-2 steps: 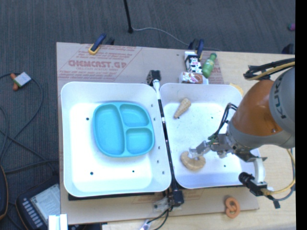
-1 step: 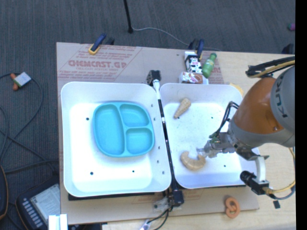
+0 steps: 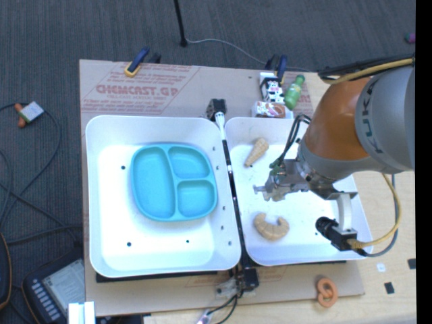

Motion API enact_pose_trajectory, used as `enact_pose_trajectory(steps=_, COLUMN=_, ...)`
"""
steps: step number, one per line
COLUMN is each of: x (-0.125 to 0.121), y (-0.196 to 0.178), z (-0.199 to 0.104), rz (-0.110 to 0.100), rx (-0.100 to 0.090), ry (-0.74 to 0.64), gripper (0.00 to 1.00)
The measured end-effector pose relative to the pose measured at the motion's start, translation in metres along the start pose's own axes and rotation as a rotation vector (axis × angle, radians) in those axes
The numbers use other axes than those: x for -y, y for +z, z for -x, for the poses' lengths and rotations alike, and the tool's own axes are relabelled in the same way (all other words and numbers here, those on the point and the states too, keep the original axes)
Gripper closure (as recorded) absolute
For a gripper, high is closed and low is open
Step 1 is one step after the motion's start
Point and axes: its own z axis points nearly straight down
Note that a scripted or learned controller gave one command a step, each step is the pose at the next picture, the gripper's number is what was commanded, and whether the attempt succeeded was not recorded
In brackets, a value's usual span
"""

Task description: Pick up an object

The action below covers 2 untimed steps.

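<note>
While my arm reaches in over the right bin, my hand hangs above its middle; I cannot tell whether it is open or closed. A tan croissant lies just below my hand, and a cone lies just above it. Well to my hand's left, a blue tray sits in the left bin.

Blue tray, white bins, seemingly tan croissant.

bright even light, soft shadows, slightly blurry
</note>
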Motion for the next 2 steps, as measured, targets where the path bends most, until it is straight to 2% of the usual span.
enact_pose_trajectory(steps=1, x=-0.0121, y=0.0005, z=-0.0021, rz=-0.002, rx=0.0, ry=0.001, gripper=1.0)
enact_pose_trajectory(steps=2, x=-0.0084, y=0.0004, z=-0.0093, rz=-0.002, rx=0.0, ry=0.001, gripper=1.0)
